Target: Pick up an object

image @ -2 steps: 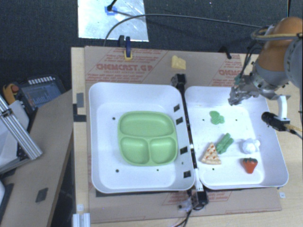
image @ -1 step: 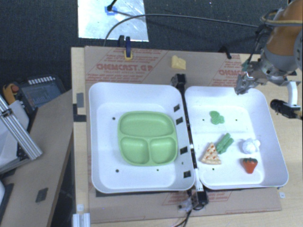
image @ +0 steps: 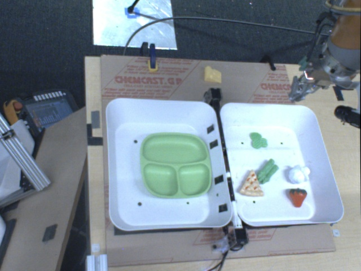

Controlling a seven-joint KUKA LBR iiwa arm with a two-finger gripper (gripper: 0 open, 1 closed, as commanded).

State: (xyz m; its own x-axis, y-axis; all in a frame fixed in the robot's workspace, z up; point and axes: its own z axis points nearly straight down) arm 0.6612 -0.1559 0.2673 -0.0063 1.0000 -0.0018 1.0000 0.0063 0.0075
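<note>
The right bin point(image: 321, 151) holds several toy foods: a green broccoli piece point(image: 258, 141), a green bean bundle point(image: 267, 170), a pizza slice point(image: 251, 184), a white garlic-like piece point(image: 297, 174) and a red strawberry point(image: 298, 197). My gripper point(image: 298, 88) hangs above the bench just beyond the right bin's far edge, at the upper right, well away from all the foods. Nothing shows between its fingers.
The left bin point(image: 121, 151) carries a green divided plate point(image: 175, 164). A yellow block point(image: 212, 74) lies on the cardboard behind the bins. A cable crosses the floor at the back, and a black clip divider point(image: 217, 140) joins the two bins.
</note>
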